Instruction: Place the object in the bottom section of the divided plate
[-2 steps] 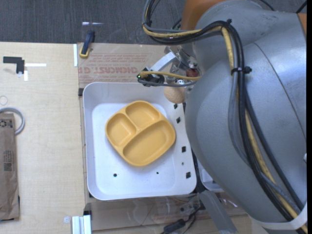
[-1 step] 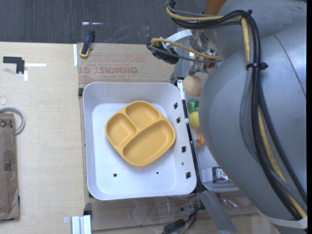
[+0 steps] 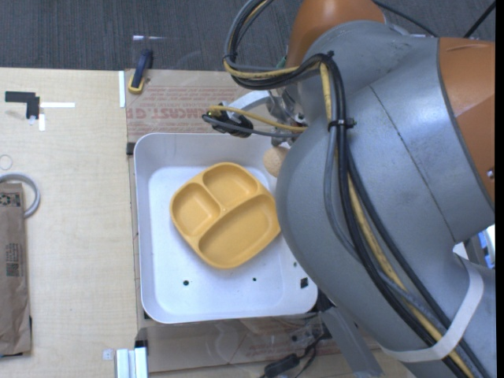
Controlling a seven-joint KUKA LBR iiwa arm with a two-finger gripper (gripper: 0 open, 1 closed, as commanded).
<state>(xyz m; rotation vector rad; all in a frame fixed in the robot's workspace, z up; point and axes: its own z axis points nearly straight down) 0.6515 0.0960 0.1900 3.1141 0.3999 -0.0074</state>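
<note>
A yellow divided plate (image 3: 225, 213) lies in the white bin (image 3: 157, 235), tilted, with two small sections toward the upper left and one large section at the lower right. All three sections look bare. A small tan object (image 3: 273, 161) peeks out just beyond the plate's upper right rim, beside the arm's edge. The grey arm (image 3: 394, 179) covers the right half of the view and hides the gripper.
A brown cardboard strip (image 3: 189, 105) lies behind the bin. Black and yellow cables (image 3: 244, 120) hang off the arm over the bin's back edge. A wooden bench top (image 3: 71, 211) with a brown paper bag (image 3: 14, 266) lies to the left.
</note>
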